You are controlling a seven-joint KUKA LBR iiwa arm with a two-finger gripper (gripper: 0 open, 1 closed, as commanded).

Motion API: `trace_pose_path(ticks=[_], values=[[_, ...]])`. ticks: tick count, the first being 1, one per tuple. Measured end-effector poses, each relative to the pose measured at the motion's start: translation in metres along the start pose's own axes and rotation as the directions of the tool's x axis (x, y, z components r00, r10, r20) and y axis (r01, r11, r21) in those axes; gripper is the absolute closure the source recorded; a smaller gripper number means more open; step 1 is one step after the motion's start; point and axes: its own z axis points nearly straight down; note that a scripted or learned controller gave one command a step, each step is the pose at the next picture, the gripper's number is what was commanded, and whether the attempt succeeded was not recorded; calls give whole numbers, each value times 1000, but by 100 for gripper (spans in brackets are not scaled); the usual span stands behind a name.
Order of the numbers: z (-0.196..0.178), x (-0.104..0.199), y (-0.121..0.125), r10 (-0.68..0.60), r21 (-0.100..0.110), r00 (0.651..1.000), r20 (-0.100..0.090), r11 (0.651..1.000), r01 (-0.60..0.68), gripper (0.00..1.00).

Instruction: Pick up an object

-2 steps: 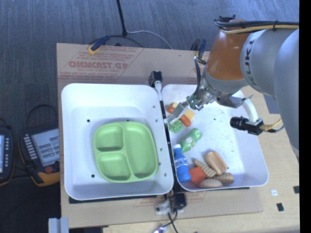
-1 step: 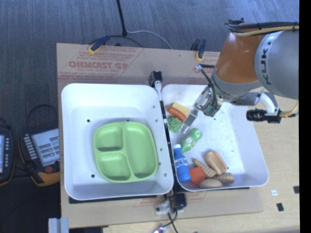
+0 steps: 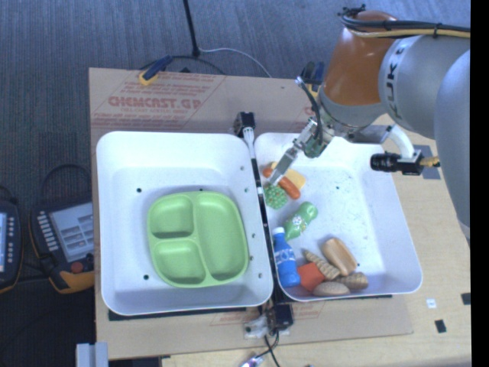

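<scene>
Gripper (image 3: 280,170) first: it is down in the right bin (image 3: 382,205), near that bin's far left corner, its thin fingers slanting toward the orange and yellow toy (image 3: 290,181) that lies just by the wall between the two bins; I cannot tell whether they are spread or pressed together, nor whether anything sits between them. A green knobbly piece (image 3: 276,197) is touching that toy on the near side, and a green bottle (image 3: 299,219) lies just beyond. My worry is the crowding: the tips could catch the dividing wall or nudge the toy against it, and a close grab might pinch two pieces, or slide off and come up bare. The left bin (image 3: 122,167) carries a green divided plate (image 3: 199,238).
</scene>
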Motion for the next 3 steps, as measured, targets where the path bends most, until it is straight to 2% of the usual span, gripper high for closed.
trace_pose_path(ticks=[1,2,3], values=[[0,44,1,-20,1,1000,-1,1000,20,0],[0,44,1,-20,1,1000,-1,1000,20,0],[0,53,7,-255,1,967,0,967,255,0]])
